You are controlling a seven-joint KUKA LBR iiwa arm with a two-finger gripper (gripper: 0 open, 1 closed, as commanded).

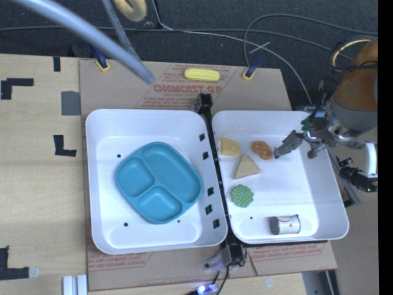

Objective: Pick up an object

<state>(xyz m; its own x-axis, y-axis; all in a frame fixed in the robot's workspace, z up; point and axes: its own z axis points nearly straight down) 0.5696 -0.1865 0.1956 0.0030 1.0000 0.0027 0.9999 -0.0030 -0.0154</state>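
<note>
- Plainly, no object had been lifted yet: the candidates all lay on the floor of the right bin.
- Nearest the gripper was a small brown pretzel-like piece, in the far half of that bin; just left of it sat a pale yellow block, and just nearer than both a tan wedge.
- Nearer still lay a green bumpy round, and well apart, by the near wall, a small can on its side.
- The gripper hung over the right part of that bin, its two fingers spread apart with nothing between them (one reached left toward the brown piece, without touching it).
- The step in hand looked like the approach, before any descent.
- The next move would call for centring the spread fingers over one piece, probably the brown one, lowering to the bin floor and closing without nudging the neighbouring wedge.
- Outward, the left bin held a blue divided tray, and a yellow banana-like toy lay on the cardboard beyond both bins.
</note>
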